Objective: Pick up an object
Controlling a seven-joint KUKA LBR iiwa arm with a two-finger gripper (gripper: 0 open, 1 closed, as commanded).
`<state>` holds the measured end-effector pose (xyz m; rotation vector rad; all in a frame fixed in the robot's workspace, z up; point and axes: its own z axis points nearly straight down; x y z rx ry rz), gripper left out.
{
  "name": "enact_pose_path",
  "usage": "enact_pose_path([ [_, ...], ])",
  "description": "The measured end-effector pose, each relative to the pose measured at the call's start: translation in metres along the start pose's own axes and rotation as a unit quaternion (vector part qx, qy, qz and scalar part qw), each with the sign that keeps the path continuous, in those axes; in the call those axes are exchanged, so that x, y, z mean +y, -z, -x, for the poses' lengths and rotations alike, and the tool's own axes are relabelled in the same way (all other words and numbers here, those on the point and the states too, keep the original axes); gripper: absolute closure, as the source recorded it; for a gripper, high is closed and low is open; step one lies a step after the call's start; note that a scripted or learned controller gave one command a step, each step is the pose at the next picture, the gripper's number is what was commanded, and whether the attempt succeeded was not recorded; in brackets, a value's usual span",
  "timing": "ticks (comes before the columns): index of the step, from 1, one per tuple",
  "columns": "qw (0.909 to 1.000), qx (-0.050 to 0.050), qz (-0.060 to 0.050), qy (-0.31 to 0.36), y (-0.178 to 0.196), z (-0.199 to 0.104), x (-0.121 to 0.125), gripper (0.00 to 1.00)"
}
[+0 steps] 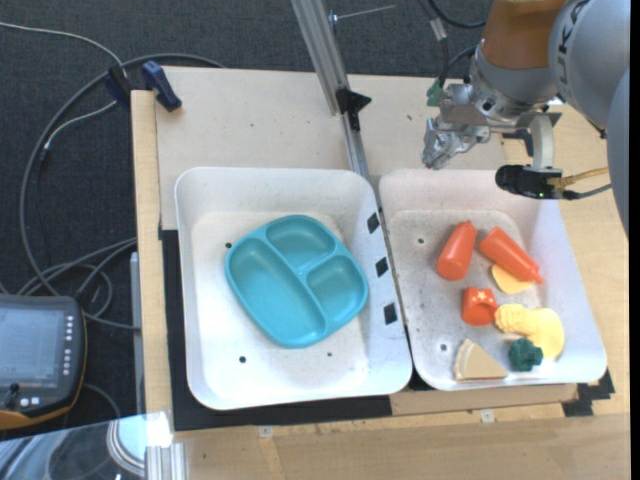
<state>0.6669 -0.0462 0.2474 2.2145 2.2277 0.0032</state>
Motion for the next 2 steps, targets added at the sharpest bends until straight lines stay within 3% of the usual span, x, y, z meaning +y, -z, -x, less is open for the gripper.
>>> enact_pose_path([
  [1,1.0,0.0,0.0,0.001,0.006,-0.054,-0.001,1.0],
  [2,1.0,0.0,-0.009,0.0,-0.013,-0.108,-0.007,1.0],
])
